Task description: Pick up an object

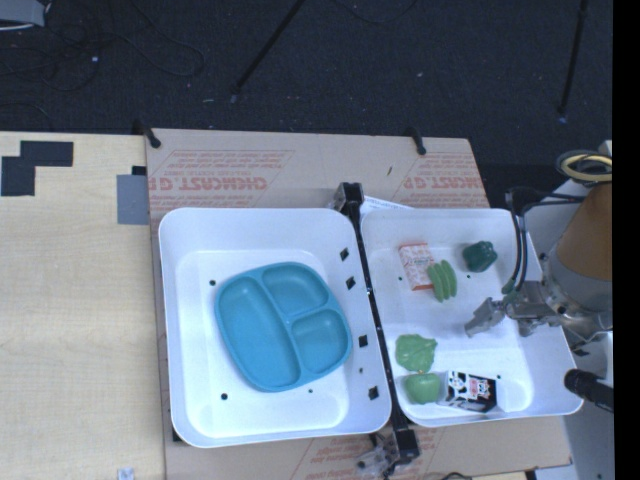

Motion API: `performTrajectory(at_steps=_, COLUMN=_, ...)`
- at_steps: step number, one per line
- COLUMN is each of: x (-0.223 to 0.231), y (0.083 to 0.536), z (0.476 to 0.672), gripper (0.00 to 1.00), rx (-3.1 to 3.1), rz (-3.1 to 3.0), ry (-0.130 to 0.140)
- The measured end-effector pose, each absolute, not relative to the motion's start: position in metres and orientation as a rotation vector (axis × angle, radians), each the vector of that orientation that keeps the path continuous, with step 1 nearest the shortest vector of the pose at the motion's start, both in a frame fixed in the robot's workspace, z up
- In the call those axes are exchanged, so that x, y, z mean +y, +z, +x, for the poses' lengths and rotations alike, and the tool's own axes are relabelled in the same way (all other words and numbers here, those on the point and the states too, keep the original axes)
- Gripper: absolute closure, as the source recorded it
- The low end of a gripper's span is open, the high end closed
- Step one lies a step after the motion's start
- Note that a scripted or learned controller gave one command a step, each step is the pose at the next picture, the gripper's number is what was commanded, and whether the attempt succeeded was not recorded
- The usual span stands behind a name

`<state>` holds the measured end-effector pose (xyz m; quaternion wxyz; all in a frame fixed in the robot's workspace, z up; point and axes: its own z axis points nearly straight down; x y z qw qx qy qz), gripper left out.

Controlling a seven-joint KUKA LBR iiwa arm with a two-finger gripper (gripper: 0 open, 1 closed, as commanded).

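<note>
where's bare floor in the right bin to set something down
Bare floor lies along the right bin's far wall above the packet, and mid-floor between the ridged green piece and the carton. The hand crowds the right; the near-left corner is packed.

Single fixed camera mounted above the bench, looking down at a slant, left bin [180, 268] and right bin [530, 388] both fully in frame, moderate distance, dark floor beyond the far edge, arm [590, 258] entering from frame right.

You see a blue divided plate [283, 324] in the white left bin [190, 268]; green pieces [415, 351], a red-and-white packet [415, 265], and a black-and-white carton [472, 390] in the right.
</note>
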<state>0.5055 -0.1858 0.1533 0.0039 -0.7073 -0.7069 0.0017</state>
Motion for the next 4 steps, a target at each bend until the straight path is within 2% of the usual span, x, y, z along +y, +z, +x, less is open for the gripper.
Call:
performTrajectory(at_steps=1, x=-0.185, y=0.107, z=0.497, gripper=0.00, rx=-2.216, rz=-2.216, ry=0.005)
performTrajectory(at_steps=2, x=-0.187, y=0.120, z=0.498, gripper=1.00, rx=-2.212, rz=-2.225, ry=0.002)
performTrajectory(at_steps=4, x=-0.182, y=0.226, z=0.483, gripper=1.00, rx=-2.224, rz=-2.221, ry=-0.002)
